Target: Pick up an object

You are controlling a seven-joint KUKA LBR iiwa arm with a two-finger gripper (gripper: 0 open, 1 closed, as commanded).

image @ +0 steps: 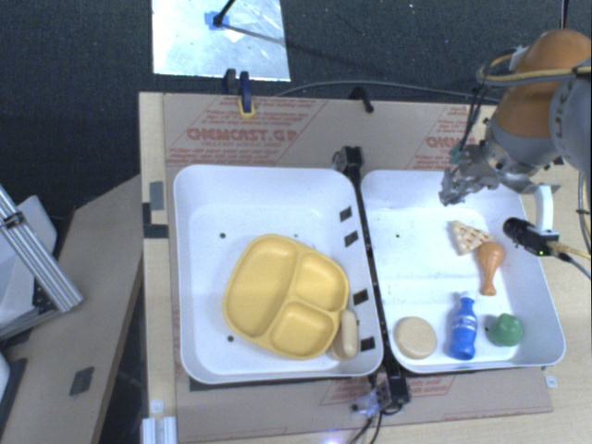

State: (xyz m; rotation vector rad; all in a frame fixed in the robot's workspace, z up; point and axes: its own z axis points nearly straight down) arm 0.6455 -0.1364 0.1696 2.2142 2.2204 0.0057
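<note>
The grey gripper [455, 191] hangs over the far edge of the right shallow white bin [407, 220], its dark tip pointing down and left from the orange-banded wrist; whether it is wide or narrow cannot be told from this slant, and nothing shows between its tips.

Just near of the gripper, along the bin's right side, lies a tan wedge-shaped waffle piece [469, 237], and touching its near corner a brown plastic chicken drumstick [489, 265] with the bone end pointing near. Along the near wall stand three things in a row: a round beige cookie-like disc [415, 337] at the left, a blue plastic bottle with a white label [462, 326] lying beside it, and a green rounded plastic vegetable [505, 329] in the right corner. The middle and left-far floor of this bin is bare, giving open room beside the dividing wall.

In the left shallow white bin [213, 202] a yellow three-compartment plastic plate [285, 294] sits toward the near right, with a small beige bread-roll-shaped piece [347, 333] touching its near right edge, close to the wall.
</note>
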